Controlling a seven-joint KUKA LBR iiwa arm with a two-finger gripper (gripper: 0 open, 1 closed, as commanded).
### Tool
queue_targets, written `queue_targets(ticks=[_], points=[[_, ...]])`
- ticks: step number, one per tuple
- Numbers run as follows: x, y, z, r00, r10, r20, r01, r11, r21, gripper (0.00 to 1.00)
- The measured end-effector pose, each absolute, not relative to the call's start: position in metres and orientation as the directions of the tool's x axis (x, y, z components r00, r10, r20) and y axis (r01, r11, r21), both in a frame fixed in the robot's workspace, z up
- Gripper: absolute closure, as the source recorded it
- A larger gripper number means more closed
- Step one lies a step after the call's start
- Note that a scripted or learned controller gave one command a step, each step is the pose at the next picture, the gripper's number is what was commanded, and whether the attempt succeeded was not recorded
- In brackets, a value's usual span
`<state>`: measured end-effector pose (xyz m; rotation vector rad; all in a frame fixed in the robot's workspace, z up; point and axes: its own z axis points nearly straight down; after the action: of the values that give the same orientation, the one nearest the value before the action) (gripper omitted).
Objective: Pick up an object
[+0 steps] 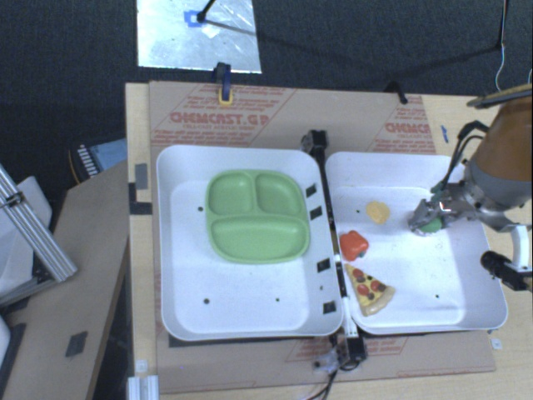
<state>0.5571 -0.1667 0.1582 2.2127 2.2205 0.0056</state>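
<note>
The right bin (466, 307) holds a small yellow piece (378, 212) near its middle, a red pepper-like piece (354, 244) by the left wall, and a pizza slice (370, 289) toward the front left. My gripper (426, 221) hangs low over the right bin's back right part, a short way right of the yellow piece. Something greenish sits at its tip, too small to tell what it is. A green divided plate (256, 217) lies in the left bin (179, 307).
The divider (327, 232) with black clips runs between the two bins. The arm (500, 161) comes in over the right bin's right rim. The bins rest on a cardboard sheet (250, 115).
</note>
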Motion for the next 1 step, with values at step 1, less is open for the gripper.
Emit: queue_targets(ticks=[1], points=[[0.5586,-0.1670,0.2118,-0.005,1.000,-0.002,1.000,0.005,0.006,1.00]])
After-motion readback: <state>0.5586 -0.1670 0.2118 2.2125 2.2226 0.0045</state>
